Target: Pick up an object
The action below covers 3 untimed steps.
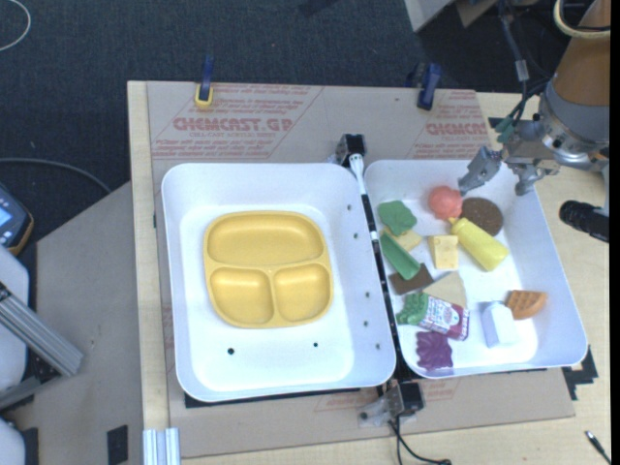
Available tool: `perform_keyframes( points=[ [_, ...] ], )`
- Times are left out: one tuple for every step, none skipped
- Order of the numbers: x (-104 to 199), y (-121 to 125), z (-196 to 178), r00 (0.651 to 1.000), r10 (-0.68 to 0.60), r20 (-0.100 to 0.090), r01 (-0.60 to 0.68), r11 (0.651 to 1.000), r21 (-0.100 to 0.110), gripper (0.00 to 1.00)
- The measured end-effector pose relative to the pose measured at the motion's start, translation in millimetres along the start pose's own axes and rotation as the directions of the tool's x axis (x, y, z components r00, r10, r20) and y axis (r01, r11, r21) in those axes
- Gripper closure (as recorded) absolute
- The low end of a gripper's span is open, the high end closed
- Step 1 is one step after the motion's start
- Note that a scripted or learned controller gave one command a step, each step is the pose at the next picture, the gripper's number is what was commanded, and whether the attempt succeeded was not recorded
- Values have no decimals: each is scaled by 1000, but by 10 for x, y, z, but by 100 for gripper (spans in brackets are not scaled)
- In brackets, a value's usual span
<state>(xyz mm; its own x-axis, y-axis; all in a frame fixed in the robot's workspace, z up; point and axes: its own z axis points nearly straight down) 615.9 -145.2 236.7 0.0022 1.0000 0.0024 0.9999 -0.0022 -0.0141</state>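
Observation:
My gripper hangs over the far edge of the right bin, its two fingers spread open with nothing between them. Just below it lie a red ball and a brown round cookie. Nearer the front sit a yellow bottle-shaped piece, a cheese cube, green pieces, a green packet, a purple grape bunch, a white-blue block and an orange wedge.
The left bin holds a yellow three-compartment plate. A black divider with clamps runs between the bins. Blue clamps pin the cardboard at the far edge.

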Motion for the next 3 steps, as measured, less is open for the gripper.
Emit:
perform_keyframes(
  points=[
    [2,24,-76,1000,-2,2,2,1000,-13,0],
    [83,-40,436,1000,-2,1,2,1000,-7,0],
    [115,-54,1077,1000,-2,0,2,1000,-5,0]
  ],
)
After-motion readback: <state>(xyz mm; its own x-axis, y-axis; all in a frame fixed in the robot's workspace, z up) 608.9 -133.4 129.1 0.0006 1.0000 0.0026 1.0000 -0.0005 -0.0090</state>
